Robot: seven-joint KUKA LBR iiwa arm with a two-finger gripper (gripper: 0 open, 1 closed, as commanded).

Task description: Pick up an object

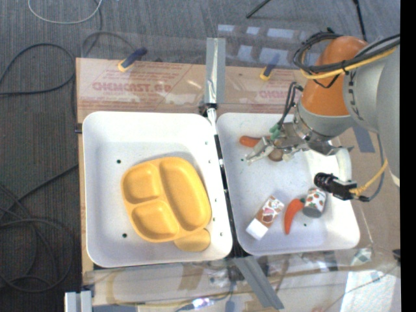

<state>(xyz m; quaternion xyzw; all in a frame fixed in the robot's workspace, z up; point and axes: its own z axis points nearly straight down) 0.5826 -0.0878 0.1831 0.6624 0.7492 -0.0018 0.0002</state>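
Observation:
My gripper (261,149) hangs low over the back left part of the right bin (338,239), reaching in from the right. Its fingers (255,156) look spread open with nothing between them. A small orange piece (249,140) lies just beyond the fingertips, near the bin's back left corner. A small brown thing (277,154) sits under the gripper body. Toward the front of this bin lie a red and white box (265,216), an orange carrot-shaped toy (292,216) and a small red and white cup-like object (316,201).
The left bin (104,135) holds a yellow divided plate (166,197) with a yellow rounded object (193,240) at its front edge. A raised rim (220,174) separates the bins. A black cable connector (331,182) hangs over the right bin's right side.

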